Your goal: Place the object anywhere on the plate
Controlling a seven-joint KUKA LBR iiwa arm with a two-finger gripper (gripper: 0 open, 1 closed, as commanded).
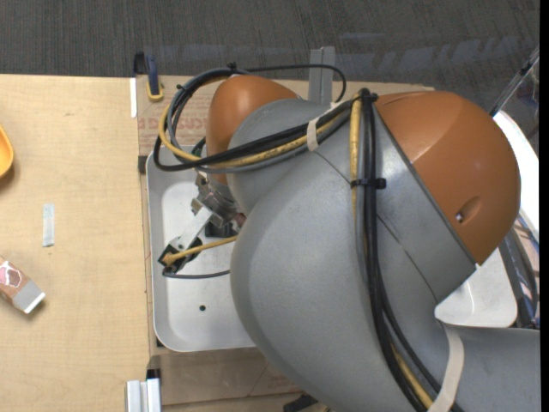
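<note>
A grey robot arm (343,256) with orange caps (446,161) is reaching in from the right and looming over the white left bin (184,324), its bulk covering most of the bench. Yellow and black cables (257,148) are looping across its upper joint. The arm's working end is hanging down inside the left bin near the far wall, but whether the jaws are released or clenched cannot be told from this angle, and nothing is showing between them. A small dark speck (202,307) is lying on the bin floor nearer the camera. A patch of the white right bin (485,303) is peeking out below the arm. On the wooden tabletop (77,144) to the left, well apart from the bins, a red-and-white packet (17,286) and a small pale strip (48,226) are lying flat, while an orange item (3,154) is jutting in at the edge. Which of these is the object to be placed cannot be told.
</note>
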